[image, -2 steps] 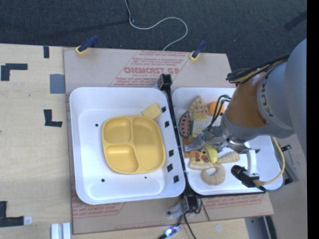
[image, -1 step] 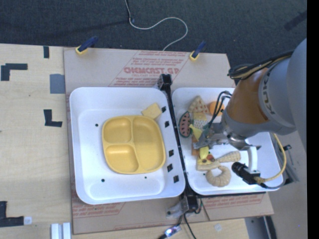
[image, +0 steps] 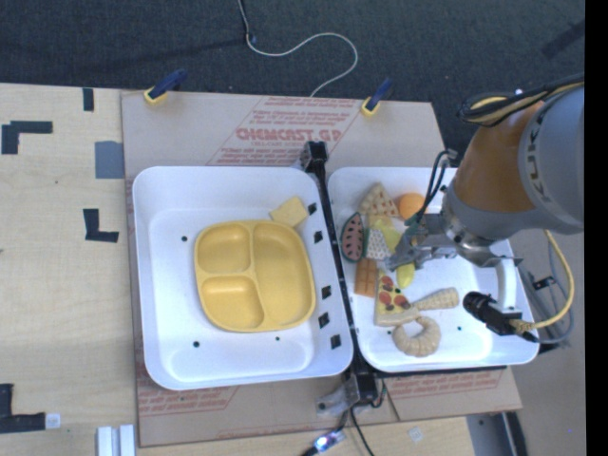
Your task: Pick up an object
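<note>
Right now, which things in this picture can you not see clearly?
- Claw, camera view: too small and dark over the toy food to tell open or shut.
- Orange ball: partly hidden by the arm.
- Yellow piece under the claw: its shape is mostly covered.

One fixed cam above bench [image: 66,255], slanted down over both bins [image: 152,283].

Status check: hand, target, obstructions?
Hand low over right white bin, amid toy food pile. Nothing visibly held. Yellow divided plate in left bin.
</note>
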